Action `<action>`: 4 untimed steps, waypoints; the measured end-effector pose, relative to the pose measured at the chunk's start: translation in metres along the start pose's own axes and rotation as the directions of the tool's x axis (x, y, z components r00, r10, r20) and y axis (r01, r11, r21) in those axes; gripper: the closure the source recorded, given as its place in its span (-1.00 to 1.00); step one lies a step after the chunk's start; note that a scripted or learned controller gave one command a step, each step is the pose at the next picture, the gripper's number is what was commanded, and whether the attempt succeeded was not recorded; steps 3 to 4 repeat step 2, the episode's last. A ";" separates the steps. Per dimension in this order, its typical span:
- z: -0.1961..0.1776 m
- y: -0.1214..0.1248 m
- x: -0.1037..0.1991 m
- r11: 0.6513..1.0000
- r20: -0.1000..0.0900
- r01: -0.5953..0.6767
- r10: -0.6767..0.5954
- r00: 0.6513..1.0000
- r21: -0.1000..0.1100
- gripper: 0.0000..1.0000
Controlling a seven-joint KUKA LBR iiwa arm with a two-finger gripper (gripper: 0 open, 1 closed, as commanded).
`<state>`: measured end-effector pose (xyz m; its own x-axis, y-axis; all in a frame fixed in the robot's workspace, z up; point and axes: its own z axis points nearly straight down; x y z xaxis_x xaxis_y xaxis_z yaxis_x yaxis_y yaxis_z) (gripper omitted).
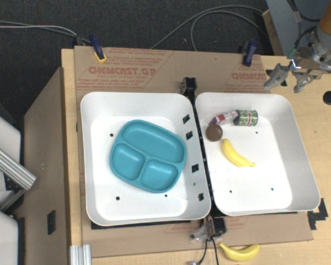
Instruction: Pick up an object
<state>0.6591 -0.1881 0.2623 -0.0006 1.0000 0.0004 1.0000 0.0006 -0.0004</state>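
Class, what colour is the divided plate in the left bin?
Teal blue, seen in the camera view: divided plate.

I look down on a brown board clamped to a tan bench. Dark carpet lies behind, crossed by grey cables. An aluminium rail sits at left.

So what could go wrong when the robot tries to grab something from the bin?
The banana, the brown ball and the small bottle sit bunched together in the right bin. Reaching for one could bump another away. The ball is round and might roll off. The gripper hangs outside the bin, above its far right corner, so it has to cross the rim and could clip it.
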 end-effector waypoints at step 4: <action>0.106 0.001 -0.007 1.000 -0.001 0.001 -0.001 1.000 0.005 -1.00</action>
